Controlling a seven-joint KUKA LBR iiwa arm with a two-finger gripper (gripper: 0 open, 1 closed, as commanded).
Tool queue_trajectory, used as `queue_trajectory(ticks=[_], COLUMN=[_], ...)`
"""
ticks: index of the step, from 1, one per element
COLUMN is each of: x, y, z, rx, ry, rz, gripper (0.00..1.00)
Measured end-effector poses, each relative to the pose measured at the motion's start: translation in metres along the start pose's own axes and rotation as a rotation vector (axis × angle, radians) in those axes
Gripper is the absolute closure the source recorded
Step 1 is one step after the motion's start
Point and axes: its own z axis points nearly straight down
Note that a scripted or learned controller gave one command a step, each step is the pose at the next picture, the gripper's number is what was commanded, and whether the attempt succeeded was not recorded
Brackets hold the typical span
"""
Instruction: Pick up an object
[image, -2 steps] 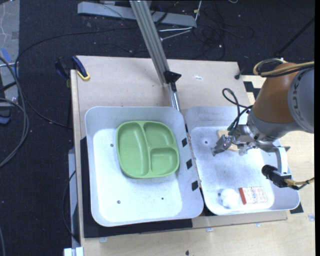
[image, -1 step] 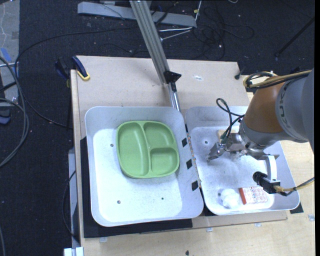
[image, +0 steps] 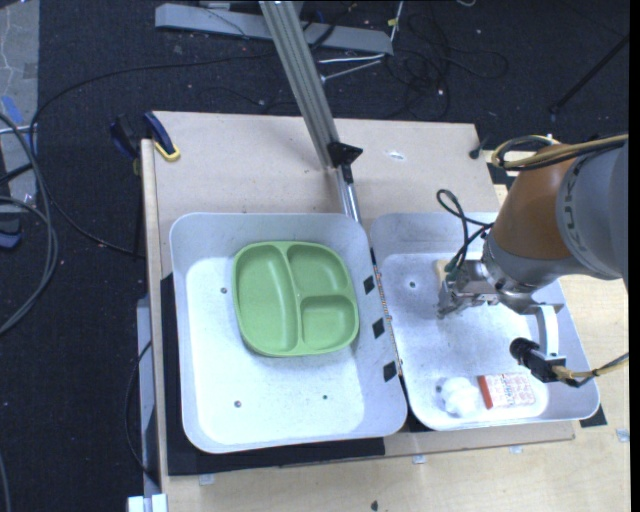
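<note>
Objects, a white ball (image: 460, 396) and red-white packet (image: 511, 390), lay unpicked in the right bin (image: 420, 265); claw (image: 453, 300) hovered nearby, grip state unclear.

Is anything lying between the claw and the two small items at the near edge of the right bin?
Nothing visible does. The claw sits over the right bin, and bare bin floor runs from it to the white round object and the red-and-white packet beside it. The green divided plate lies apart in the left bin.
</note>
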Motion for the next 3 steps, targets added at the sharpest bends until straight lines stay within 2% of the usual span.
queue_trajectory(ticks=[1,2,3], x=[-0.005,-0.007,-0.007], y=[-0.001,0.004,0.005], z=[-0.062,-0.105,-0.126], rx=[-0.004,-0.005,-0.003], ry=[-0.001,-0.001,-0.001], rz=[-0.001,-0.004,-0.004], gripper=[1.00,1.00,1.00])
